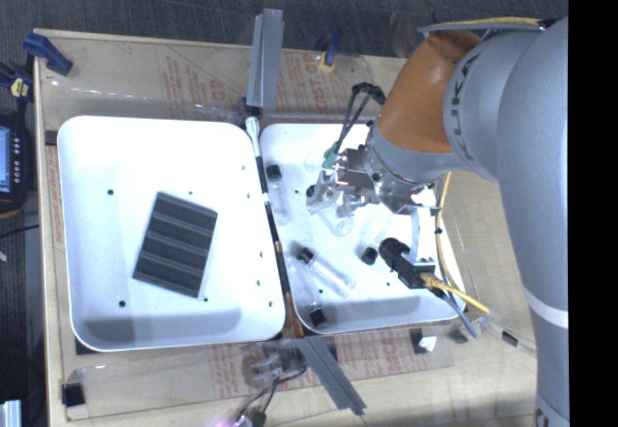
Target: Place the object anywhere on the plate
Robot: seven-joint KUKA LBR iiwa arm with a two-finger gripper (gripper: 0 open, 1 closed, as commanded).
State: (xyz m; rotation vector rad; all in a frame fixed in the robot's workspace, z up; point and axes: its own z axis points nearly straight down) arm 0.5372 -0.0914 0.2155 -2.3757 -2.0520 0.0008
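Observation:
The plate [176, 243] is a dark grey ribbed rectangle lying slanted in the left white bin [87, 155]. My gripper [330, 193] hangs low over the upper middle of the right bin [290, 140], under the grey arm with the orange band [425, 97]. Just below it lies a clear, glassy object [342, 219]. A clear tube with a black cap [323, 270] rests on the bin floor nearer the front. The gripper is about a bin's width to the right of the plate, and the arm hides its tip.
Small black pieces lie in the right bin at the left wall [273, 171], at the front [317, 317] and near the middle [369, 254]. A ridge [270, 232] separates the two bins. A grey bar [265, 58] stands behind them.

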